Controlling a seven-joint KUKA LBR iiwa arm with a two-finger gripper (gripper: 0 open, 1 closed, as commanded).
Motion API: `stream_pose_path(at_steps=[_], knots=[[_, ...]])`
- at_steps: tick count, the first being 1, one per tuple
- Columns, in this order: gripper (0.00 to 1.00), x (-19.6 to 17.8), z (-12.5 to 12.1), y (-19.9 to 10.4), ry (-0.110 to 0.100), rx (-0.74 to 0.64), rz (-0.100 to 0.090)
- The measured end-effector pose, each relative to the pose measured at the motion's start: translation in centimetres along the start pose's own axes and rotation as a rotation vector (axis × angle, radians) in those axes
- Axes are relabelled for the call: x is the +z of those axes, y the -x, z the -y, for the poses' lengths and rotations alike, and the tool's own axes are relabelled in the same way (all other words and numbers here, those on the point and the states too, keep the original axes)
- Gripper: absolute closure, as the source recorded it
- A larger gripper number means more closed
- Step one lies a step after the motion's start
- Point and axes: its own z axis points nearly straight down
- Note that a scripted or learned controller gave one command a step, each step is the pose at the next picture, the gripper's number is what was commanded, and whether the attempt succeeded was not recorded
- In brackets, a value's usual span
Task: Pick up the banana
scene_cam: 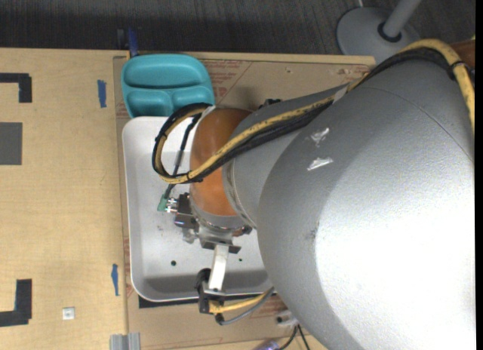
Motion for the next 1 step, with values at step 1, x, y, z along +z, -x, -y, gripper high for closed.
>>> stream_pose_path(at_steps=[1], knots=[[1.0,-0.96,0.01,-0.05,-0.001,-0.001,0.0]])
